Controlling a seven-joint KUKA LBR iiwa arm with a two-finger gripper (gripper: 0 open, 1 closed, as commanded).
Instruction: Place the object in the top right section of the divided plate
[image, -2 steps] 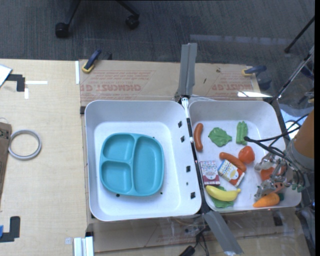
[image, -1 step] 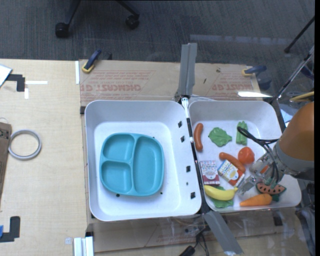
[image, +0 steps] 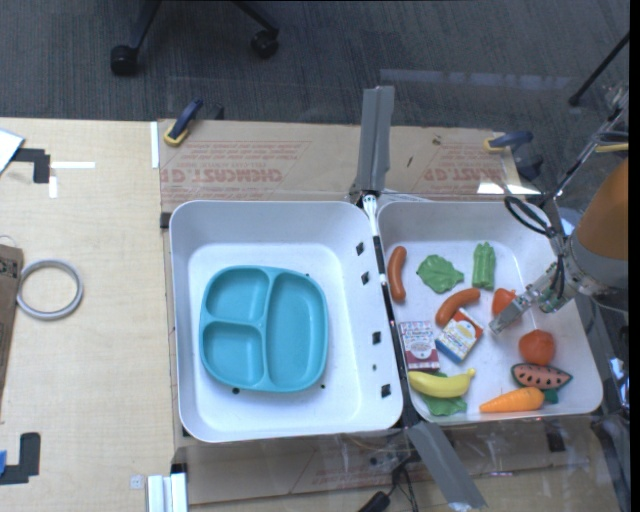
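**Gripper low in right bin, plate unloaded**

The two-finger gripper (image: 510, 315) sits low in the right white bin (image: 592, 375), beside a small red-orange toy piece (image: 502, 299); whether it is released or clenched cannot be told. Just below it lies a round orange-red toy fruit (image: 537, 346). Nearby lie an orange sausage (image: 458, 301), a small blue-and-white carton (image: 459, 337), a yellow banana (image: 442, 382) and an orange carrot (image: 512, 401). The teal divided plastic plate (image: 265, 329) rests in the left white bin (image: 190, 400), all sections bare.

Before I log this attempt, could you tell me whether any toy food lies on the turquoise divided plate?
No, the turquoise divided plate bears nothing in its three sections.
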